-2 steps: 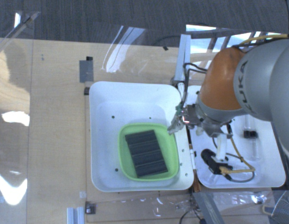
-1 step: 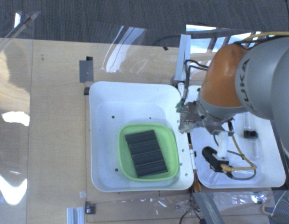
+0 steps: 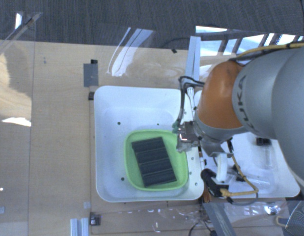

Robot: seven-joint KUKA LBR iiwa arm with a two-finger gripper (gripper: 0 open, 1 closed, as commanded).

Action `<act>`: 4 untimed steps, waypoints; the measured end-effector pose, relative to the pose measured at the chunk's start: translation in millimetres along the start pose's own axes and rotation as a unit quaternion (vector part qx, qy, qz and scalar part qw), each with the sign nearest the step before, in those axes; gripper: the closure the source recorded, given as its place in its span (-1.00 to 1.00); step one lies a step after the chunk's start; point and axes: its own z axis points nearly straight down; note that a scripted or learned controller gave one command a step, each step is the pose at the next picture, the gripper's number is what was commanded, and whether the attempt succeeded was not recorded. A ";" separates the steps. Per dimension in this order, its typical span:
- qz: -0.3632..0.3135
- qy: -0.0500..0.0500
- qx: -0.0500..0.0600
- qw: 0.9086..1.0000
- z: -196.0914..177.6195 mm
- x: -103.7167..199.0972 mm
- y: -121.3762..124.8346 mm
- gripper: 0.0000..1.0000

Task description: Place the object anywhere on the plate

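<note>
Dark ribbed block flat on green plate in left bin. Hand near plate's right rim; spread or pressed, cannot tell. Lift straight up, avoiding rim and block.

"What did the things rest on?"

"A pale wooden bench. Two shallow white bins sat on it side by side."

"How did the bins lie?"

"The left bin was in plain sight, its rim touching the right bin, which the arm mostly hid."

"Anything else on the wood?"

"A small grey bracket lay just beyond the left bin's far corner, and a clear panel stood behind it."
</note>
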 end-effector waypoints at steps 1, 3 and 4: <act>0.000 0.000 0.000 1.000 -0.1 -0.2 0.1 -1.00; -0.003 0.000 -0.004 1.000 -11.6 -48.8 28.7 1.00; -0.082 0.000 0.000 0.997 -0.1 39.7 -5.2 1.00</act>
